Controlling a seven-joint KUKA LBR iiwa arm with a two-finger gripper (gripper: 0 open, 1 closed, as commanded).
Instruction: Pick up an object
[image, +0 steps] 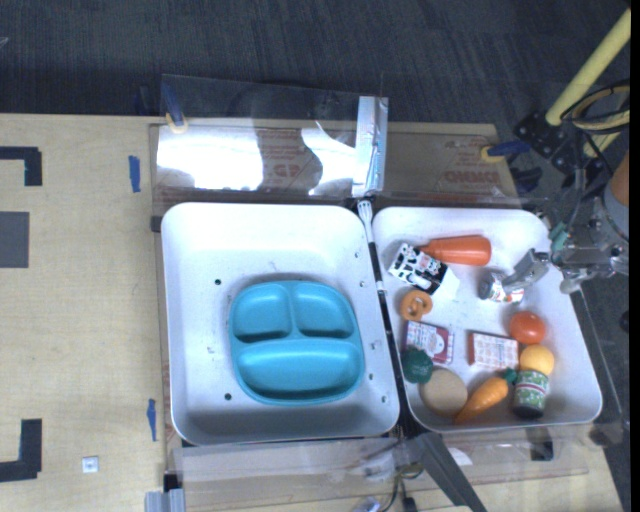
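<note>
On the worktop (70, 330) the left bin (190, 250) holds just a blue divided tray (296, 340), while the right bin (575, 330) crowds my candidates together: a long orange carrot (458, 250) at the far side, a tomato (527, 326), a lemon (537, 360). My claw (515, 275) hangs at that bin's far right over a small white-and-red item (506, 293); whether it is released or clenched I cannot tell.

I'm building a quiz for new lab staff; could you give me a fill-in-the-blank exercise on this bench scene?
1. The blue three-compartment plastic tray lies in the ____ white bin.
2. The long orange toy carrot lies near the right white bin's ____ edge.
3. The small round red toy tomato sits just above a ____ toy fruit.

Missing words: left; far; yellow
</note>
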